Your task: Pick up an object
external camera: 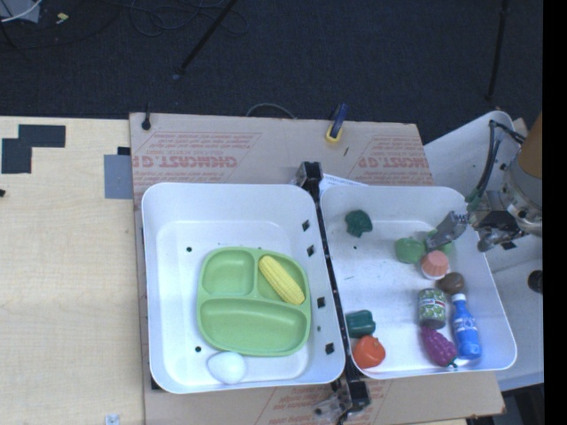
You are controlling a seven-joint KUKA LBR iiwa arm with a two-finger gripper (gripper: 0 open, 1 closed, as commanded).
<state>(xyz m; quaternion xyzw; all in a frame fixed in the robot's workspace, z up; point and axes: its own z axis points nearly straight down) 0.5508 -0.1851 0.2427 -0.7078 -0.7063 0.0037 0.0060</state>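
My gripper (446,230) hangs over the right bin (390,290) near its right rim, reaching in from the right. Its tip sits just above a light green object (408,251) and a pink round object (435,264); nothing shows held in it. Below these lie a brown object (451,282), a small jar (432,307), a blue bottle (465,328) and a purple eggplant (438,346). A dark green broccoli piece (358,222) lies at the bin's back left. A dark green item (360,322) and an orange-red tomato (368,352) lie at its front left.
The left bin (173,237) holds a green divided plate (248,326) with a yellow corn cob (282,279) on it, and a white egg (228,367) at the front. A black divider (321,264) runs between the bins. Cardboard (230,153) lies under both.
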